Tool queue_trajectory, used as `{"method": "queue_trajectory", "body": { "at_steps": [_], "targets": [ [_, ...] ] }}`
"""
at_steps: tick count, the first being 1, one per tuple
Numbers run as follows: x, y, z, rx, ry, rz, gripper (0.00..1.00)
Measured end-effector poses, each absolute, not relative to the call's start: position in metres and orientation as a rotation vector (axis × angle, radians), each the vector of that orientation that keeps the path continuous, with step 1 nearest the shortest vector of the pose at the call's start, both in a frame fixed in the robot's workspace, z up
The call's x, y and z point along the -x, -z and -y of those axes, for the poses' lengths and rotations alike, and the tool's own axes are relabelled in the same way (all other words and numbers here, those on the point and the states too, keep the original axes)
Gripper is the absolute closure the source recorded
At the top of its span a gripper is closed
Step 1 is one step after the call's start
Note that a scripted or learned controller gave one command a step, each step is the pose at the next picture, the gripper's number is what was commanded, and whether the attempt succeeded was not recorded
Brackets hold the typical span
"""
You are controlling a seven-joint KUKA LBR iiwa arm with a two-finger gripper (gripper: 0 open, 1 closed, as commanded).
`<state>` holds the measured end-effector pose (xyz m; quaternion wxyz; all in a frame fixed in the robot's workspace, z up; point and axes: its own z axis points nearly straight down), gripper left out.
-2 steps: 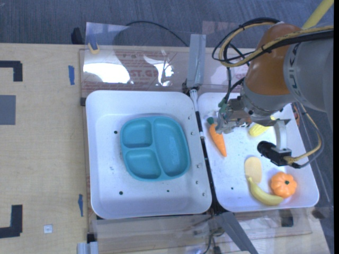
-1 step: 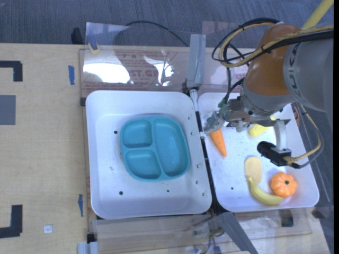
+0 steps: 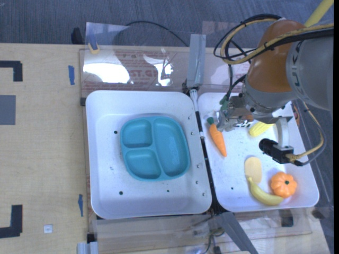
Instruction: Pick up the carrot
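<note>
The grey arm (image 3: pixel 296 62) is nearest, its claw (image 3: pixel 229 118) just beside the green top of the carrot (image 3: pixel 217 141) in the right bin (image 3: pixel 307 194). Whether the claw is wide or narrow, I cannot tell. Probably approach step; next it must lower over the carrot. The wooden desk (image 3: pixel 37 142) stands on blue carpet (image 3: pixel 106 4).

two white bins (image 3: pixel 100 157), one blue divided plate (image 3: pixel 155 147), one carrot (image 3: pixel 217 139), one banana (image 3: pixel 259 187), one small pumpkin (image 3: pixel 283 185)
</note>
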<state>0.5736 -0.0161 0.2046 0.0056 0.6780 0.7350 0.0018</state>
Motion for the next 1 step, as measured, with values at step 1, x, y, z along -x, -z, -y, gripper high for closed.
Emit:
{"method": "queue_trajectory", "body": {
  "at_steps": [1],
  "targets": [
    [-0.5734,-0.2040,0.0158,-2.123,-0.004,-2.302,0.00]
  ]
}}
